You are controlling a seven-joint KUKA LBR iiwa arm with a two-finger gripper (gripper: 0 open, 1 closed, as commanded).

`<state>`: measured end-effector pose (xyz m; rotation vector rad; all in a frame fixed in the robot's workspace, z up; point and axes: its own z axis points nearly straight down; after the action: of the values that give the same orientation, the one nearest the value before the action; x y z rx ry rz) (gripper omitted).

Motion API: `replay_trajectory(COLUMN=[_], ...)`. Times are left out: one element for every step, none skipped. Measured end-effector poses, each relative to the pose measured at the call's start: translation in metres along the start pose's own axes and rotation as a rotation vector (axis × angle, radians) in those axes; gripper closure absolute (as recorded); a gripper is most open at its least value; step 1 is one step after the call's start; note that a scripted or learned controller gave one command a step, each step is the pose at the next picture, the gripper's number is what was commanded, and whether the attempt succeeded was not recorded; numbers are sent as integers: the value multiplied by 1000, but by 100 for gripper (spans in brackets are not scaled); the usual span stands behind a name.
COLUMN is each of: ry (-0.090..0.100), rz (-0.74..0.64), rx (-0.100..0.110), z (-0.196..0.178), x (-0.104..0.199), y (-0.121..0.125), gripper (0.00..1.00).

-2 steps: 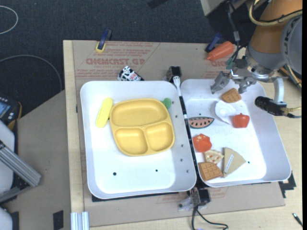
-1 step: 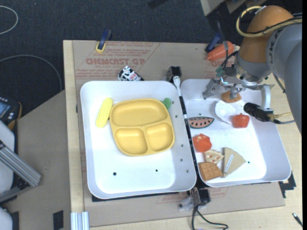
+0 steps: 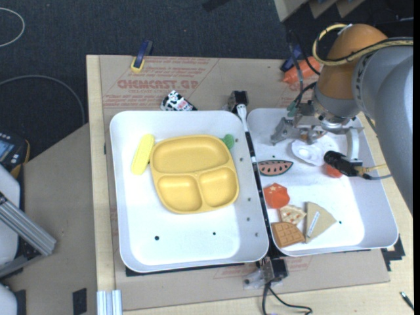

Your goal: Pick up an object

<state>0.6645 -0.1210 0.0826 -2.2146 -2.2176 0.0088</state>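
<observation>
A small white rounded plastic object (image 3: 307, 154) lies flat in the right white bin (image 3: 374, 231), near its far edge, under the gripper (image 3: 298, 128).

You are looking at a robotics lab: beneath the hand (image 3: 296, 127) two white bins (image 3: 125, 195) sit on a worktop (image 3: 105, 97) covered with stencilled cardboard, toy food lies scattered nearby, loose cables (image 3: 275, 300) trail off its edge, and dark carpet (image 3: 65, 18) lies beyond.

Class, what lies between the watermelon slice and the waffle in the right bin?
In the camera view, between watermelon slice and waffle: a red piece.
</observation>
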Motion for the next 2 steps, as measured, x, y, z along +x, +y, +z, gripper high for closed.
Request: replay_trajectory(ry=[-4,-3], rz=[0,2], rx=[-4,-15], z=[-13,-56], x=[-1,-1], y=[0,-1], gripper=[100,100])
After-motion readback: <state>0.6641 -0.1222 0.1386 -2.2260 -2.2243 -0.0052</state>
